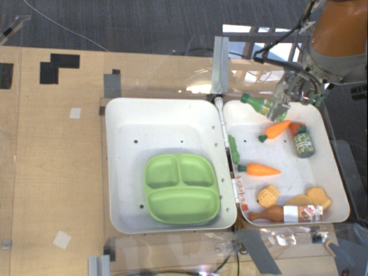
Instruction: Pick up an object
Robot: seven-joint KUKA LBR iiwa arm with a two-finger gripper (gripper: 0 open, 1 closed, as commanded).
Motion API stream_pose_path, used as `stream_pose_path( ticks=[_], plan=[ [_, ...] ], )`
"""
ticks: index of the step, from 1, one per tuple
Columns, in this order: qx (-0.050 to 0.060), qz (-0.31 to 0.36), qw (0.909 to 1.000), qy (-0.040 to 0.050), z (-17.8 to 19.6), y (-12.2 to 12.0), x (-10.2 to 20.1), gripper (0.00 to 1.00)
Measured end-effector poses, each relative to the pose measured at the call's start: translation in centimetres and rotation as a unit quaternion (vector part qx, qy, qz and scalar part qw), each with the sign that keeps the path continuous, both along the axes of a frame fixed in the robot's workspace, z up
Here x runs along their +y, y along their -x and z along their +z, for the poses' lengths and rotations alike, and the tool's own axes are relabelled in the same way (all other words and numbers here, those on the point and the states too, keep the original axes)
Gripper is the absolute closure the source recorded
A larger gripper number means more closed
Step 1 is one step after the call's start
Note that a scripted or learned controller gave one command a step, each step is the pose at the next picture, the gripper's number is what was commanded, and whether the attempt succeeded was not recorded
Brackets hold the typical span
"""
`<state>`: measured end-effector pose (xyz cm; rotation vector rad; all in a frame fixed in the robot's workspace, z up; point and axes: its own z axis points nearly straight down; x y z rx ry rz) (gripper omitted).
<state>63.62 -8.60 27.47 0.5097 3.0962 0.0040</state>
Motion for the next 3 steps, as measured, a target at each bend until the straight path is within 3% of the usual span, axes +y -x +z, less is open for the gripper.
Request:
stream_pose_path(
  ticks=[1, 2, 3],
  plan=[
    [-0.005, -0.078, 0.9969, 0.0008, 7.9, -2.5, 0.1, 1.00],
    [0.001, -0.095, 0.9954, 0.0003, -0.1, 1.6, 1.8, 1.00],
    [-0.007, -0.162, 0.9868, -0.0002, 10.6, -1.2, 1.2, 1.00]
  ],
)
